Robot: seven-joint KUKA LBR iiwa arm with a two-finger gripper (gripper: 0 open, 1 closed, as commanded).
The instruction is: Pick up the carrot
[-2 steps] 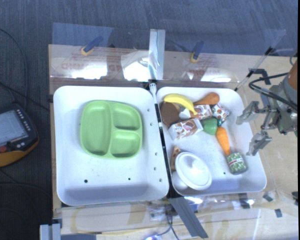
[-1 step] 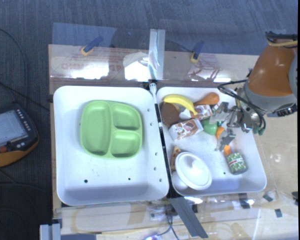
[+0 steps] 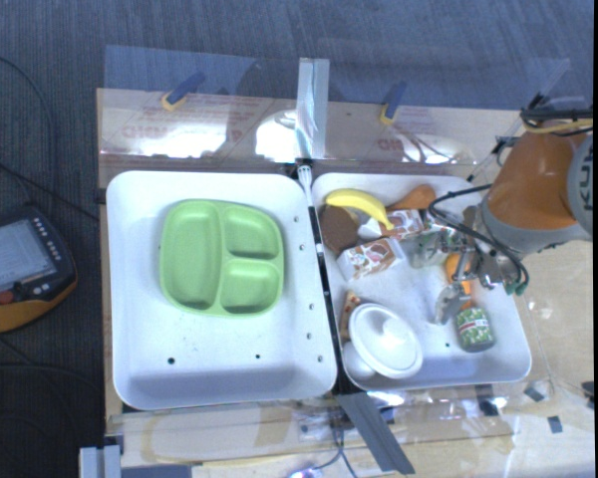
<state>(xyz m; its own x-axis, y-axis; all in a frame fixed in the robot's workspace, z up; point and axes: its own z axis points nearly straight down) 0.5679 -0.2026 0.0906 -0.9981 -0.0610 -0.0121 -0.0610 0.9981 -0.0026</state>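
- My pincer (image 3: 456, 285) hangs in the right-hand shallow white plastic bin (image 3: 498, 366), at the right of the frame below my orange wrist band; I cannot tell how it is set.
- An orange tapering piece (image 3: 455, 264) lies right at the pincer's tip, too small and hidden for me to name it surely.
- The small green bottle with a red label (image 3: 474, 328) lies just below the pincer, near the bin's lower right corner.
- The clear crinkled plastic wrappers with brown print (image 3: 394, 245) lie just left of the pincer.
- The orange carrot (image 3: 415, 198) lies near the top wall of that bin, up and left of the pincer, its end touching the yellow curved banana (image 3: 356, 205).
- The round white ceramic bowl (image 3: 384, 340) rests at the bin's lower left.
- The lime-green three-part plastic plate (image 3: 220, 257) lies in the left white bin (image 3: 140, 366), well apart, at frame centre-left.
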